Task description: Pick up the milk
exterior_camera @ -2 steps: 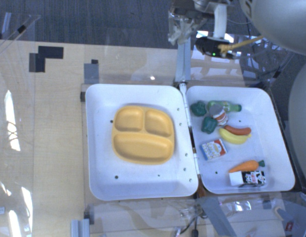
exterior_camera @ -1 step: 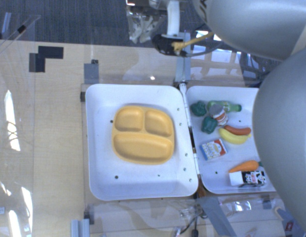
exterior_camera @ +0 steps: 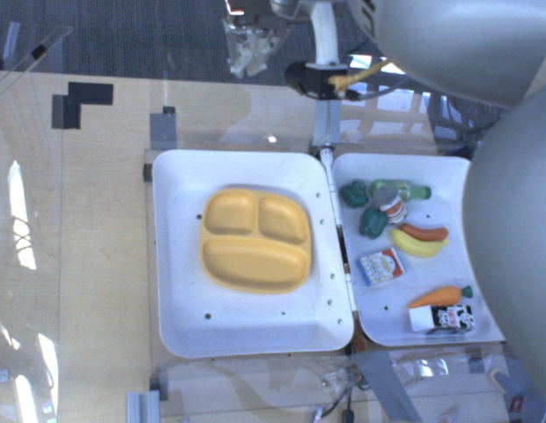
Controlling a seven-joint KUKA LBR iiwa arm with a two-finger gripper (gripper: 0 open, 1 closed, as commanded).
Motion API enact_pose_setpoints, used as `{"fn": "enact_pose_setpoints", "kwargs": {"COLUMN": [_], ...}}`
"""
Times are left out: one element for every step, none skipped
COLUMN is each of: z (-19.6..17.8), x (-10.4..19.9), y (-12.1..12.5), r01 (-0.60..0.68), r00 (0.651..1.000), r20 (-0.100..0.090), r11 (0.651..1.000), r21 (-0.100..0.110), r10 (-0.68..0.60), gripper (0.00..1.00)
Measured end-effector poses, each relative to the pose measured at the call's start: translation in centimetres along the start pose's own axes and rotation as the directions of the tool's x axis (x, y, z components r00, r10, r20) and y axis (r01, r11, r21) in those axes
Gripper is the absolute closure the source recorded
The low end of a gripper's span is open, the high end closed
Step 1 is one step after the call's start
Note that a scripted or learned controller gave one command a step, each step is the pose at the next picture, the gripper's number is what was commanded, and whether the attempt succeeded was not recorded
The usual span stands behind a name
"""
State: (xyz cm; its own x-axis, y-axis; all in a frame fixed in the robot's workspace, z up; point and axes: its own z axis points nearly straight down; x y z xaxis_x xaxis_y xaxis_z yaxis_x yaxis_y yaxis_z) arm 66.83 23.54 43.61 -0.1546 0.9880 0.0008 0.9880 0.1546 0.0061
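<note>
The milk (exterior_camera: 442,318) is a small white carton with black cow spots. It lies on its side at the front of the right bin (exterior_camera: 484,329), just below an orange carrot (exterior_camera: 439,296). My gripper (exterior_camera: 247,53) hangs high beyond the far edge of the left bin, well away from the milk. It is open and nothing sits between its fingers. The grey arm fills the top right and right side of the view and covers the right bin's right edge.
The right bin also holds a small orange and blue carton (exterior_camera: 379,267), a banana (exterior_camera: 418,245), a sausage (exterior_camera: 424,232), a green bottle (exterior_camera: 398,189), a can (exterior_camera: 393,208) and green vegetables (exterior_camera: 354,194). A yellow divided tray (exterior_camera: 255,241) lies in the left bin (exterior_camera: 180,307).
</note>
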Motion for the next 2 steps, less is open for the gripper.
{"fn": "enact_pose_setpoints", "kwargs": {"z": [0.06, 0.07], "x": [-0.38, -0.36], "y": [-0.04, -0.05], "r01": [0.018, 0.060], "r00": [1.000, 0.998], "r20": [0.001, 0.000], "r11": [1.000, 0.998], "r21": [0.001, 0.001], "r10": [-0.018, -0.060], "gripper": [1.00, 1.00]}}
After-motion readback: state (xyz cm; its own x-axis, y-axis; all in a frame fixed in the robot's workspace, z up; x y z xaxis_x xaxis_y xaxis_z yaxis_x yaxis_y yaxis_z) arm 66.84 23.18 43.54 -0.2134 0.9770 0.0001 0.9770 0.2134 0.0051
